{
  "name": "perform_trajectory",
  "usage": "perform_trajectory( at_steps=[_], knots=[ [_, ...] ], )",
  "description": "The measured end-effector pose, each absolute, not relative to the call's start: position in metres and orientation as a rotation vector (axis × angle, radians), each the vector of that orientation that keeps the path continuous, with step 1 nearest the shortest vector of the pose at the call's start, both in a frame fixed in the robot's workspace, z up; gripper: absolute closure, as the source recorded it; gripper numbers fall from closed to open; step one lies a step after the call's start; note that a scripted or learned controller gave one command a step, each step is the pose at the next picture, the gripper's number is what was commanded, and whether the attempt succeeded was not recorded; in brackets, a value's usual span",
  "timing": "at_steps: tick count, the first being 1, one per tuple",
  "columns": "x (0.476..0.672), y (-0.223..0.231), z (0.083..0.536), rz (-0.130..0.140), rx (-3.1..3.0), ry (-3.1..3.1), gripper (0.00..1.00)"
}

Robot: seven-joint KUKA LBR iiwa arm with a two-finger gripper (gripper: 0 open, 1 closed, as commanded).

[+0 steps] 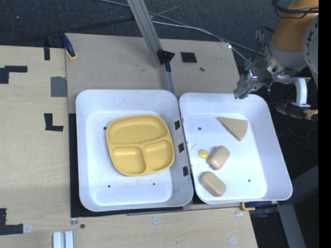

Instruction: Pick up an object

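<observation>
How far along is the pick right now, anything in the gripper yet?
Nothing looks picked. The gripper sits at the top edge of the right bin, with no object between its fingers. The tan wedge, two tan oval pieces and small yellow piece all lie in that bin. The yellow divided tray lies in the left bin. Approach, grasp and lift remain.

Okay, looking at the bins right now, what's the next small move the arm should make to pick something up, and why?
Probably bring the pincer down and inward over the tan wedge. The pincer sits above the right bin's far rim, holding nothing, and the wedge is the nearest piece, lying apart from the two tan lumps and small yellow piece further forward.
</observation>
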State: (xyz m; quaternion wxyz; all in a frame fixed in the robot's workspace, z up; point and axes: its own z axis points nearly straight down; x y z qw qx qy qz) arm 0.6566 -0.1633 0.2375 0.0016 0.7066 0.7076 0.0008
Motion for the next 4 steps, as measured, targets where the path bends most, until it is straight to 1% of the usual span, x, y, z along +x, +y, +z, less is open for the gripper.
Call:
perform_trajectory(
  at_steps=[1, 2, 3, 4],
  knots=[
    [0.658, -0.162, 0.291, 0.003, 2.216, 2.221, 1.0],
    [0.652, -0.111, 0.275, -0.002, 2.218, 2.228, 1.0],
    [0.646, -0.065, 0.27, -0.002, 2.217, 2.228, 1.0],
    [0.629, -0.013, 0.252, -0.004, 2.219, 2.226, 1.0]
  ],
)
